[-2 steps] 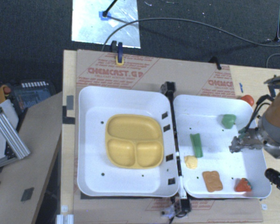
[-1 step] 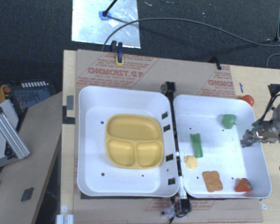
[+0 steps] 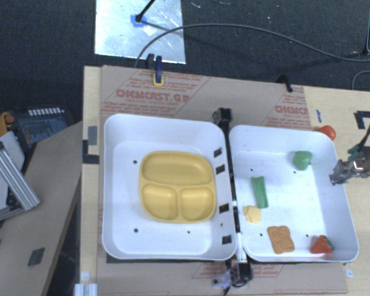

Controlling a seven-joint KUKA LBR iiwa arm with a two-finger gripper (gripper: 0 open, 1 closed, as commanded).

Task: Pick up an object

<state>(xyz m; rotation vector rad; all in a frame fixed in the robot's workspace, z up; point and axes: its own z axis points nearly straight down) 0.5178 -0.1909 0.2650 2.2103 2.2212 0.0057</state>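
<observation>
The right bin [image 3: 309,144] holds several toy foods: a green chunk [image 3: 302,159] at the back, a long green piece [image 3: 259,191] in the middle, a small yellow piece [image 3: 252,213], a tan toast-like piece [image 3: 281,239] and a red strawberry-like piece [image 3: 321,245] at the front right corner. My gripper [image 3: 339,174] hangs at the bin's right rim, well to the right of the green chunk and apart from every piece. I see nothing held by it.
The left bin [image 3: 119,172] carries a yellow three-compartment plate [image 3: 175,185]. A red-orange ball [image 3: 326,131] lies outside the right bin's back right corner. A divider with black clips [image 3: 227,177] runs between the bins. Cables cross the back.
</observation>
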